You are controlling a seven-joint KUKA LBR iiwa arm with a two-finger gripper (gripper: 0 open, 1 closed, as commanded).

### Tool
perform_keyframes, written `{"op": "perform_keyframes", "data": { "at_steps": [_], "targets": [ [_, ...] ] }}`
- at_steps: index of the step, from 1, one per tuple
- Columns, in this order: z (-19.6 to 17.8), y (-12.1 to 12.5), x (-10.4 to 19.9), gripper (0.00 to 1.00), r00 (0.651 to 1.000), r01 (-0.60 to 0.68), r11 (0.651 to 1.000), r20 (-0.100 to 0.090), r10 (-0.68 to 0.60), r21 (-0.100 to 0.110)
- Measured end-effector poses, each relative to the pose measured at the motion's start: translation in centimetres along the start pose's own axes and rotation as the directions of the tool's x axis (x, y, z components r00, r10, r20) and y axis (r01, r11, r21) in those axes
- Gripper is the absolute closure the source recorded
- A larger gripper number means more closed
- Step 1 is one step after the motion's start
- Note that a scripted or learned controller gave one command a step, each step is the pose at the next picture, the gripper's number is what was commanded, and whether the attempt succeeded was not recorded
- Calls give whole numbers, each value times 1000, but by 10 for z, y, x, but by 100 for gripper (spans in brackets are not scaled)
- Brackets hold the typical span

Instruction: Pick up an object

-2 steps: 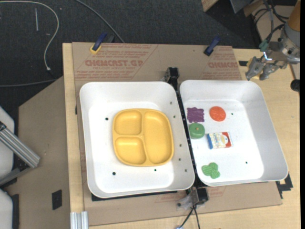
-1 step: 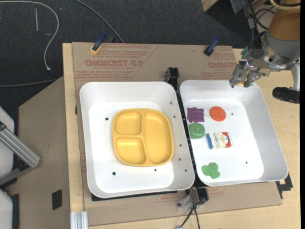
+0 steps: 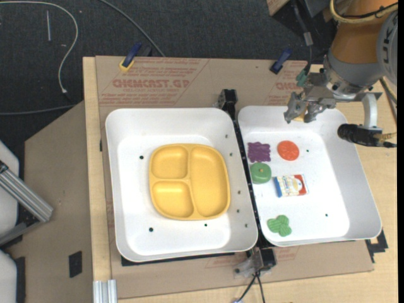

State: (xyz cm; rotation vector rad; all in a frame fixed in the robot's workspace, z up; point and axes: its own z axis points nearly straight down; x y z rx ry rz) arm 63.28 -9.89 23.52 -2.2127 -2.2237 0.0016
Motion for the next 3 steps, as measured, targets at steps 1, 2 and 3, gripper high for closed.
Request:
{"op": "perform_keyframes", "data": {
  "at_steps": [1,2,3],
  "targets": [
    [-2,-17,55,100,1000,0,1000,0,0,-1],
    [-1,-30,103,100,1000,1,1000,-1,-1,0],
    [-7,-33,155,100,1000,2,1000,0,-2,-5]
  ]
}}
